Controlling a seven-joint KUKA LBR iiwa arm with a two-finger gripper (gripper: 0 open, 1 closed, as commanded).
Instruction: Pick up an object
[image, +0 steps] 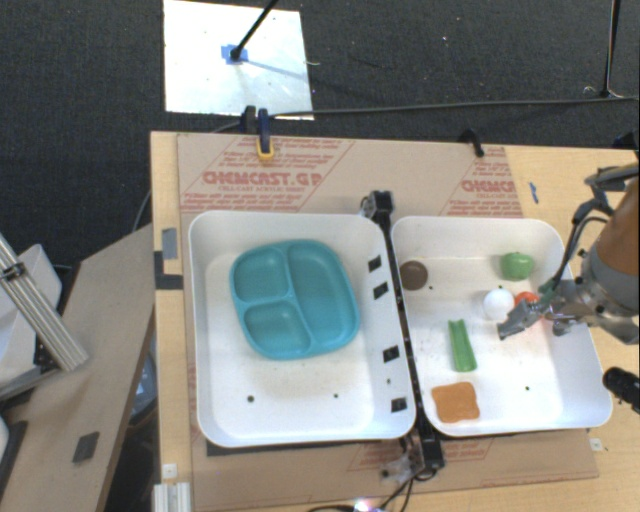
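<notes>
Camera view: two white bins sit side by side on the desk. The left bin carries a teal divided plate, lying flat toward the bin's upper middle. The right bin holds the loose items: a brown ball near the upper left corner by the divider, a green rounded piece toward the upper right, a white ball near the centre with a small orange piece just beside it on the right, a green stick lying lengthwise below the white ball, and an orange-brown flat square near the bin's front wall. The arm enters from the right; its pincer hangs low over the right bin, just right of the green stick and just below the white ball and the orange piece. Whether the pincer is open or closed cannot be told; nothing is visibly held in it. The white ball and orange piece crowd the pincer tip most closely.
</notes>
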